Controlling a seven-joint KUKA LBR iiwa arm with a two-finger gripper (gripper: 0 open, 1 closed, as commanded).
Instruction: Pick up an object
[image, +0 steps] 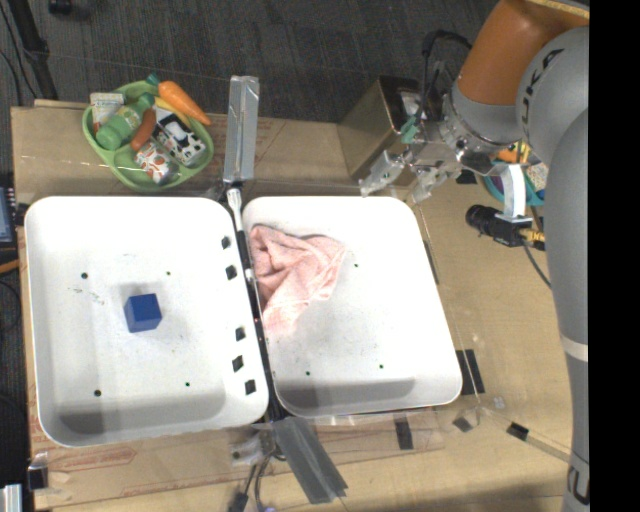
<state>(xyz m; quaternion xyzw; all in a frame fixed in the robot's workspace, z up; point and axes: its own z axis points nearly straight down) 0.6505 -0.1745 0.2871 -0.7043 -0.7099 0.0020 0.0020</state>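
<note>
Grey arm (570, 200) cropped right, hand (400, 180) indistinct

L bin (60, 300): cube (143, 312) near centre. R bin (400, 330): cloth (293, 272) at its L wall, rear half. Bowl (118, 165) w/ items on counter (300, 150) behind L bin.

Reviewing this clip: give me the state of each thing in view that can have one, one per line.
Small blue cube: resting flat in the left white bin, untouched.
Crumpled pink cloth: bunched against the left wall of the right white bin, not spread out.
Two-finger gripper: raised over the right bin's far edge, holding nothing.
Green bowl: upright behind the left bin, full of toy food.
</note>
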